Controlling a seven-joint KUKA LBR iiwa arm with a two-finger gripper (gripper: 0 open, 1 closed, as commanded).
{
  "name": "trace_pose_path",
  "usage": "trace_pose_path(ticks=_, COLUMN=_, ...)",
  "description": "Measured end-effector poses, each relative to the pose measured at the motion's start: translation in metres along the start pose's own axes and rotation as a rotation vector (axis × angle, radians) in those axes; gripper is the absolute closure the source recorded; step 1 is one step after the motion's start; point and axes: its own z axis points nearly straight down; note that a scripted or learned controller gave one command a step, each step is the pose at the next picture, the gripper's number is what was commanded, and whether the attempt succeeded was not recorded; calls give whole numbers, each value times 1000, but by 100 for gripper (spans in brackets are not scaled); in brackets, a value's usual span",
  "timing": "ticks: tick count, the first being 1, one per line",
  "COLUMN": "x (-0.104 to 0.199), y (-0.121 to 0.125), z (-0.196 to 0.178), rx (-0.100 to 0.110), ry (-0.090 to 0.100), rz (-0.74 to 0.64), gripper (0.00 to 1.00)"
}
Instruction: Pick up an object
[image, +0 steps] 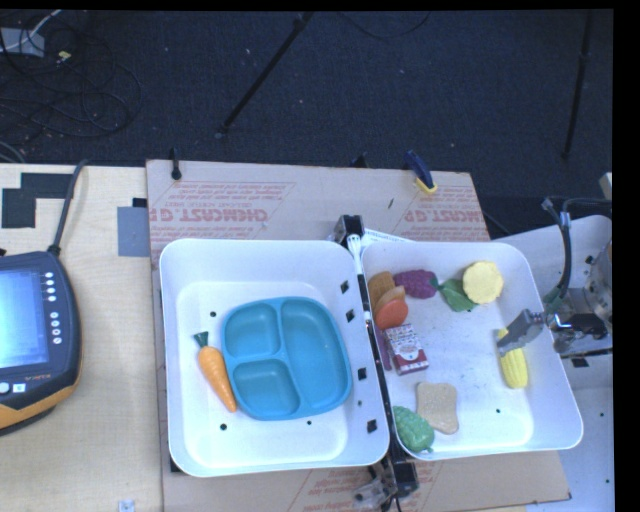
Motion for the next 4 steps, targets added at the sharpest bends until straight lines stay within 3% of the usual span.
trace_pose_path(ticks=1, x=48, y=37, z=124, rx=11, ry=6, rz=-4, gripper=0)
trace_pose_path(ticks=2, x=37, y=124, z=175, rx=4, ry=2, rz=2, gripper=0)
trace_pose_path(ticks=3, x=81, y=165, z=187, rx=9, ry=3, rz=-2, gripper=0)
trace_pose_path(ticks=4, x=53, y=166, z=187, rx=5, ry=0, rz=1, gripper=0)
